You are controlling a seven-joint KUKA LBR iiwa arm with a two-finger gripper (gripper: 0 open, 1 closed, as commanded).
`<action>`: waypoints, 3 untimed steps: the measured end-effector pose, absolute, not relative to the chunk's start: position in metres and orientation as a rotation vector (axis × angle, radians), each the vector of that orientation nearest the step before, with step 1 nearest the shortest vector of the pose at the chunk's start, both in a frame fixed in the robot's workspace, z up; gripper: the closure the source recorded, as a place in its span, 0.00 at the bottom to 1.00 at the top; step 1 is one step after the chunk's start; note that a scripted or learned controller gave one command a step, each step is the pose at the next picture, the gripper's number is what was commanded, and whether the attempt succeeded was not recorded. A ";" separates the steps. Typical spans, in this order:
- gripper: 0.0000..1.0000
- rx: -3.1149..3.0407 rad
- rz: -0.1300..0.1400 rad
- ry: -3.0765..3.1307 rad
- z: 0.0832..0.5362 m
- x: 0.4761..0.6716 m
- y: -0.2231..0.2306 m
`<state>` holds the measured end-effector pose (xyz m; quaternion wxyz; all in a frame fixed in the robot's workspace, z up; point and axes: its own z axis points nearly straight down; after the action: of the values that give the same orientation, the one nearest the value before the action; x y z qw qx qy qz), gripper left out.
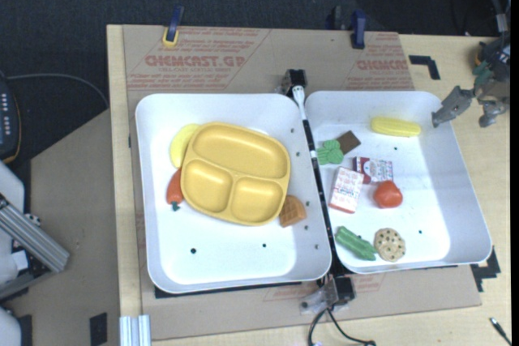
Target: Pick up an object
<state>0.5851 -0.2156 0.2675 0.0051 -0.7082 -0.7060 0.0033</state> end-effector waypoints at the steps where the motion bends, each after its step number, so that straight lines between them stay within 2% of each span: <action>1: 0.00 -2.222 0.000 -2.222 0.275 0.587 -0.215; 2: 0.00 -2.219 0.004 -2.218 0.230 0.584 -0.220; 3: 0.00 -2.218 0.004 -2.219 0.170 0.592 -0.219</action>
<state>0.5921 -0.2188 0.1704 0.0024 -0.7069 -0.7073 0.0012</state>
